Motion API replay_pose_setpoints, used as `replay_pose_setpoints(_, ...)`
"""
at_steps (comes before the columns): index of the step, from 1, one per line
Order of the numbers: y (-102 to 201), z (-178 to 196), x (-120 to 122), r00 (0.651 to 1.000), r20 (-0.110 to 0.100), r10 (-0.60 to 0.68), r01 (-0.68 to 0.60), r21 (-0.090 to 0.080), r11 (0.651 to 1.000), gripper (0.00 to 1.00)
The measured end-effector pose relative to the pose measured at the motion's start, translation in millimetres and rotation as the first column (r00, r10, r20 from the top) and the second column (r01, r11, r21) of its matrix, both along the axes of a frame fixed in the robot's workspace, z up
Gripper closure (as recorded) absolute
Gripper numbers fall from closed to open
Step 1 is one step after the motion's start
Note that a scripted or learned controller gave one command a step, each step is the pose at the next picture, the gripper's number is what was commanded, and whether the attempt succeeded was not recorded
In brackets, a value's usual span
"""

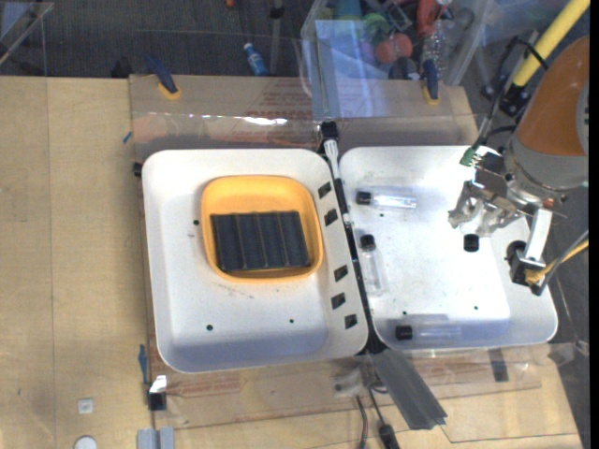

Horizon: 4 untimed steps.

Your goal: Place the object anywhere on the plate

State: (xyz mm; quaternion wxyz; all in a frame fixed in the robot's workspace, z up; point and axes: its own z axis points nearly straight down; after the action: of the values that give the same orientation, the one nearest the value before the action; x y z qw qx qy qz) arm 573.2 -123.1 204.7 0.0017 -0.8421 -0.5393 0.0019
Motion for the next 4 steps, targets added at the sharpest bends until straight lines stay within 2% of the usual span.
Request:
replay_pose_setpoints(1,-2.3,-22.7,53.9,0.998,0.005,0.065,-0.065,-0.002,0.998,1.0)
replay_pose_setpoints(2,-13.8,-23.3,94.0,0.989,0.005,0.147,-0.147,-0.002,0.989,1.0)
replay_pose_setpoints(3,-16.0,28.4,94.5,0.94,0.008,0.342,-0.342,-0.004,0.94,1.0)
replay_pose_setpoints(4,-93.8,157.1,93.4,0.916,0.006,0.402,-0.402,-0.003,0.916,1.0)
